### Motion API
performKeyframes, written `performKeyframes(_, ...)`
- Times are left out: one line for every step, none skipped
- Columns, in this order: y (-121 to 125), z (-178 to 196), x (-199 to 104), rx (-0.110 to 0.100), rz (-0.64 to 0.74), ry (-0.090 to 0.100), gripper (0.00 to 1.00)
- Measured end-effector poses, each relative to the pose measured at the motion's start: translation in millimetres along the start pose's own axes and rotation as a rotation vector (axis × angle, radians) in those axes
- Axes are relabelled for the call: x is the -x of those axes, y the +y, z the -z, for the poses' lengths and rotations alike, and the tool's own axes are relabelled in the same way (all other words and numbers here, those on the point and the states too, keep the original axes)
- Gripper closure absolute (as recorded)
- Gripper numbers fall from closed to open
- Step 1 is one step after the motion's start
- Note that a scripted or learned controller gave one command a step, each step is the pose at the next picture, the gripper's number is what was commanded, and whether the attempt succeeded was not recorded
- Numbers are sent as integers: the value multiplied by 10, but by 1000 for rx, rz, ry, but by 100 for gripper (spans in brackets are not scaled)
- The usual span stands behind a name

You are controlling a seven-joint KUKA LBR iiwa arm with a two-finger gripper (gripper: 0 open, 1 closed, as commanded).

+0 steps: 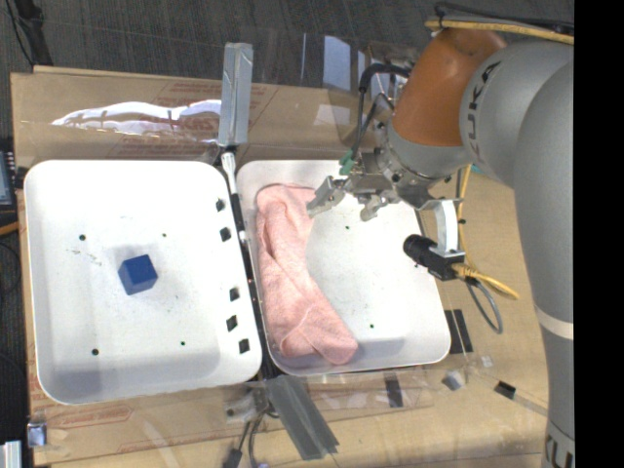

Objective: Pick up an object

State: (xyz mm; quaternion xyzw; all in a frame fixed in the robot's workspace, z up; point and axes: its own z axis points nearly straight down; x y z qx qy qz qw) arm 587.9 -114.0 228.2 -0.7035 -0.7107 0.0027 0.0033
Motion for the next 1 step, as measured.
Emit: performKeyframes(-58, -135, 157, 0, -49, 0, 0)
